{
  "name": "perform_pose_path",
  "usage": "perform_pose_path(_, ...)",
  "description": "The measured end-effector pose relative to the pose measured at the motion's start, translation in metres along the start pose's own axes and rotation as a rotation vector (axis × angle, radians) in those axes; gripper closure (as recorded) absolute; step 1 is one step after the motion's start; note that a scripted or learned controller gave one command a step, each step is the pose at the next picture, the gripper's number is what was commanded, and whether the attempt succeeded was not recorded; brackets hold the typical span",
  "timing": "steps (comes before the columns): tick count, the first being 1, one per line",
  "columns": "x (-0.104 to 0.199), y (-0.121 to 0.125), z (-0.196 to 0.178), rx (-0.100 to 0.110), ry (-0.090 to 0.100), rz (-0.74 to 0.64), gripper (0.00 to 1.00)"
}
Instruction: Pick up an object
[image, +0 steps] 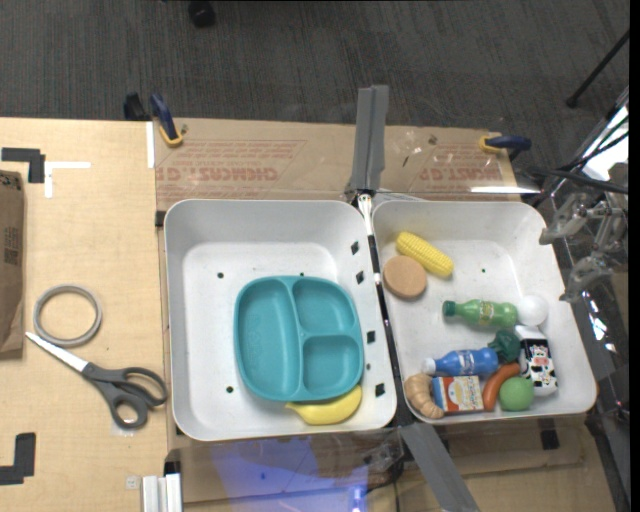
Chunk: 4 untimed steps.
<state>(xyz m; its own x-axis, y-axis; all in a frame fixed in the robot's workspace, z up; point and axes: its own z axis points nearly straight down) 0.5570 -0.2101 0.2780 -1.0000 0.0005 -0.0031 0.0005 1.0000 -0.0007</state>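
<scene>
You have dark grey carpet floor beyond the pale wooden surface, where scissors, a tape roll and brown cardboard lie under even light.

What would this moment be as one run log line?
phase: before grasp | hand: at right bin's right edge, nothing seen held | corn: in right bin | teal tray: left bin

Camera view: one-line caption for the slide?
Left bin holds a teal divided plate over a banana; right bin holds corn, green bottle and other toy groceries.
</scene>
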Motion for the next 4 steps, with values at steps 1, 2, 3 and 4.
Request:
perform_pose_path(1,-0.009,0.021,0.174,0.0,0.002,0.279,0.0)
perform_pose_path(2,0.055,0.115,0.183,0.004,-0.008,0.395,0.0)
perform_pose_path(3,0.034,0.094,0.186,0.0,0.001,0.412,0.0)
perform_pose_path(4,0.069,0.11,0.183,0.006,-0.013,0.644,0.0)
